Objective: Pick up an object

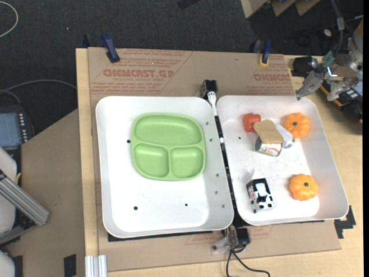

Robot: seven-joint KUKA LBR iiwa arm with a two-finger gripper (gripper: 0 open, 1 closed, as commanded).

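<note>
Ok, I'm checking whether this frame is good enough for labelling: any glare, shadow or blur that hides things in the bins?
In the camera view, light is even and soft; the white right bin is bright but not blown out. The green tray and the two orange pumpkins read sharp, with faint shadows. The gripper at the upper right is small and slightly blurred.

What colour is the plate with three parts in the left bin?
Light green. The divided plate shows clearly in the camera view.

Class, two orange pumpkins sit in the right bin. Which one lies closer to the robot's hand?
The upper pumpkin, near the bin's far right corner, beside the tan-topped box. The hand sits just beyond that corner; the other pumpkin lies near the front edge.
</note>
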